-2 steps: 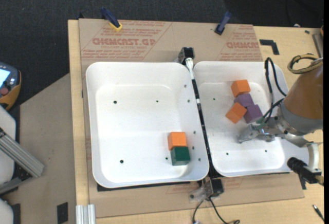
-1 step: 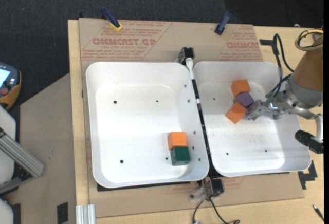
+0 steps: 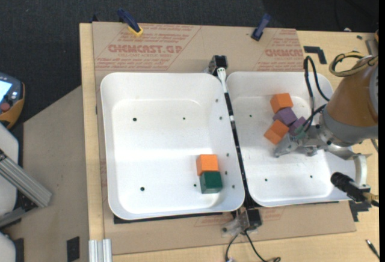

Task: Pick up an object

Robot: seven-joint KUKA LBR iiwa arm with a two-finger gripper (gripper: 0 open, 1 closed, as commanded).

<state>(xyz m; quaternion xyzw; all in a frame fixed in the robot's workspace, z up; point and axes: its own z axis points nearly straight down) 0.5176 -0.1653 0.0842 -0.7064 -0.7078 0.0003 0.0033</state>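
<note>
Grey jaws (image 3: 287,145) low in right bin (image 3: 289,194) | beside orange block (image 3: 277,131) | grip state: cannot tell

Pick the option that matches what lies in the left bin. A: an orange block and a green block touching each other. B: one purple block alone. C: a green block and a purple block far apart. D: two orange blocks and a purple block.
A: in the left bin an orange block sits right against a green block, near the bin's lower right corner.
</note>
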